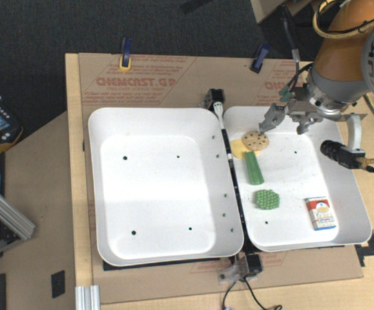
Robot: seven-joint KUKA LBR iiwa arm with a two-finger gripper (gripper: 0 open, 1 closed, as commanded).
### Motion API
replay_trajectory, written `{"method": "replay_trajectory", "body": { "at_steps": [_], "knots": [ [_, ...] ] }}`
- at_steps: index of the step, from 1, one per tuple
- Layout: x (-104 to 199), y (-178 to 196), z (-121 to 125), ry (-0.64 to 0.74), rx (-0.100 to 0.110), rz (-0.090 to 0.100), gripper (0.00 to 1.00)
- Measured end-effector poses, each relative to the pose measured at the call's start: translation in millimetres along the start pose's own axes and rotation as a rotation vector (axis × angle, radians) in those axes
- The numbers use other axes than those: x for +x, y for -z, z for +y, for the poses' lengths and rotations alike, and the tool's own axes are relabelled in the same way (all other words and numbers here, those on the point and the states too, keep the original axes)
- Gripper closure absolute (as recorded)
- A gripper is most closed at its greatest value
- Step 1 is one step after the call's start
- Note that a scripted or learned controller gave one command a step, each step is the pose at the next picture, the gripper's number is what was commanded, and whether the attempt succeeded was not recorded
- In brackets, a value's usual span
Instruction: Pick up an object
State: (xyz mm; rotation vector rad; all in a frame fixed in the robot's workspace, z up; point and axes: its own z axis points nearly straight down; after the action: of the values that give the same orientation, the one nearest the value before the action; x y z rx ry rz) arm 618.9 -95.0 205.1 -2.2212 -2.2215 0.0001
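Observation:
My gripper (286, 121) hangs over the back of the right bin (342, 199), its two grey fingers spread apart with nothing between them. Just left of and below it lies a tan round cookie-like disc (256, 139) on top of a yellow piece (238, 149). A green stick (254, 168) lies below that disc, and a green knobbly ball (267, 199) sits nearer the front. A small red, white and blue box (320, 212) rests at the bin's front right.
The left bin (154, 186) stands beside the right one, with a black clip (214, 99) at the top of the seam between them. A black cylinder (339, 152) on the arm reaches over the right bin's right side. Blue clamps (126, 54) hold the cardboard base.

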Motion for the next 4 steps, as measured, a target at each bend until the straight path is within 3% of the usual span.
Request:
{"method": "replay_trajectory", "body": {
  "at_steps": [1,2,3,4],
  "knots": [
    [-20,-116,-78,-0.005,0.017,0.003,0.0],
    [-19,-98,-71,-0.002,-0.003,-0.001,1.0],
    [72,-15,-27,0.011,-0.012,0.002,1.0],
    [104,20,-53,0.004,-0.004,0.001,1.0]
  ]
}}
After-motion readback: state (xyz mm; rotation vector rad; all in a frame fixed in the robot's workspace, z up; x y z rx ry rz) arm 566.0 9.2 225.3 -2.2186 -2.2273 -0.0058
